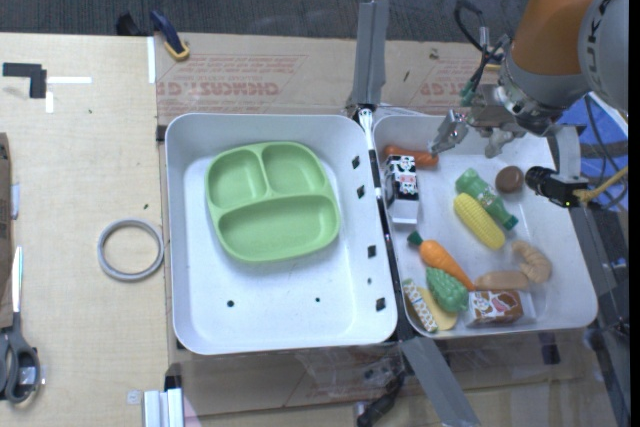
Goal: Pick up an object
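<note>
My gripper (471,139) hangs over the back of the right bin (578,245), open, with nothing between its fingers (447,132). Toy food lies below and in front of it: a small orange-red piece (412,156) at the back left, a black-and-white carton (403,185), a yellow corn cob (478,220) beside a green piece (486,192), and a brown ball (510,178). Nearer the front lie a carrot (441,260), a green vegetable (449,291), a tan bread piece (518,266) and a small packet (497,307).
The left bin (190,265) holds a green divided plate (272,200). On the bench to the left lie a ring of tape (130,248) and scissors (16,355). A blue clamp (170,33) sits at the back. A metal divider (371,55) stands between the bins.
</note>
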You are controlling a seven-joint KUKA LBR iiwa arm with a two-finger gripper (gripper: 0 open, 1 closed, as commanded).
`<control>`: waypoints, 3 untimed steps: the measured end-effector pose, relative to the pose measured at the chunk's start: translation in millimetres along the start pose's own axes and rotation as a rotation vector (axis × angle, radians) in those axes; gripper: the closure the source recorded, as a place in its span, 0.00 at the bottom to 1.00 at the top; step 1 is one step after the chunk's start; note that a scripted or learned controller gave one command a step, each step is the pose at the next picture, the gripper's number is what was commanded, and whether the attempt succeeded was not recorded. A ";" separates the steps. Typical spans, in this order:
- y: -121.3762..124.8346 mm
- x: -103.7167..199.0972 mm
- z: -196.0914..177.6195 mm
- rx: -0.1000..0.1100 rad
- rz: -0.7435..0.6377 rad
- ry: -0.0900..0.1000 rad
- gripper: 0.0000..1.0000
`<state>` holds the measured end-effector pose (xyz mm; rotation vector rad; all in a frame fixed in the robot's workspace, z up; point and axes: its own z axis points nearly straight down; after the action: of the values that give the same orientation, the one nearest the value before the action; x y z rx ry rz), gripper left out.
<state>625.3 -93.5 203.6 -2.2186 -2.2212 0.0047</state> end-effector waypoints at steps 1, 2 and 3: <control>-21.0 -75.0 88.6 -0.001 0.277 0.000 0.00; -34.4 -79.1 111.9 -0.002 0.100 0.001 0.00; -34.5 -80.2 102.5 -0.002 0.103 0.000 1.00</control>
<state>590.5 -173.8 101.2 -2.3314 -2.1049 0.0019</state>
